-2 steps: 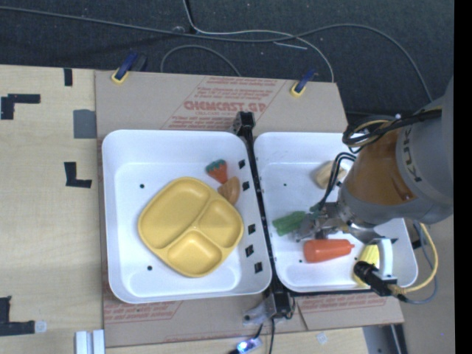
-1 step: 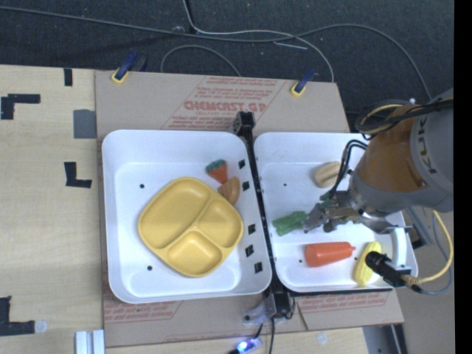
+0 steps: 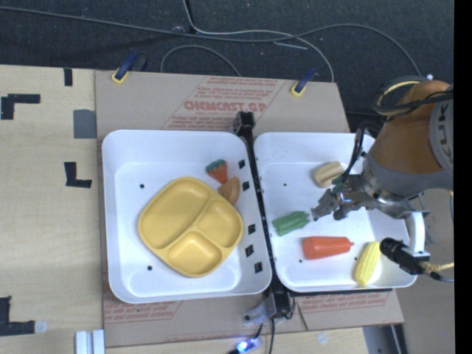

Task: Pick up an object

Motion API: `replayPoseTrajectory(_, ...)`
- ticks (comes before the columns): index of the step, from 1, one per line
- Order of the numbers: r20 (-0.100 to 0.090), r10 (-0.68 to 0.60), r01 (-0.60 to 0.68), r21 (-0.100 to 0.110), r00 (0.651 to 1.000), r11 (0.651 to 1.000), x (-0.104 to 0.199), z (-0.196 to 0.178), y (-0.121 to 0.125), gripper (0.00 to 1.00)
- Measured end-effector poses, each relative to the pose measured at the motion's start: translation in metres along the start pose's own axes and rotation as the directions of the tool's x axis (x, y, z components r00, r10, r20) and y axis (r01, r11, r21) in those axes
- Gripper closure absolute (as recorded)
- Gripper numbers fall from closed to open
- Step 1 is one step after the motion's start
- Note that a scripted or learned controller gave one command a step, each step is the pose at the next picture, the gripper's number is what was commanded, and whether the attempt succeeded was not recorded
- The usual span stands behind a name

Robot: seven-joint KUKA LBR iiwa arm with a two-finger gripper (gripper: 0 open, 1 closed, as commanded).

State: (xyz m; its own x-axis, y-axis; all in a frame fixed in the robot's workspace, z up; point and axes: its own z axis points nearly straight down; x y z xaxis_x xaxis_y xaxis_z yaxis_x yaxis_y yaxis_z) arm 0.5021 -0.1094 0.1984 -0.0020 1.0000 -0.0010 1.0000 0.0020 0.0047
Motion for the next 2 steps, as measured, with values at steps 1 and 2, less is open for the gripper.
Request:
replayPoseTrajectory(1, -0.001, 0.001, -0.001, 0.004, 1.000, 1.000, 0.000, -0.010, 0.001, 1.00)
replayPoseTrajectory(2, -0.003, -0.005, 0.005, 0.006, 1.000, 1.000, 0.058, -0.010, 0.022, 1.00)
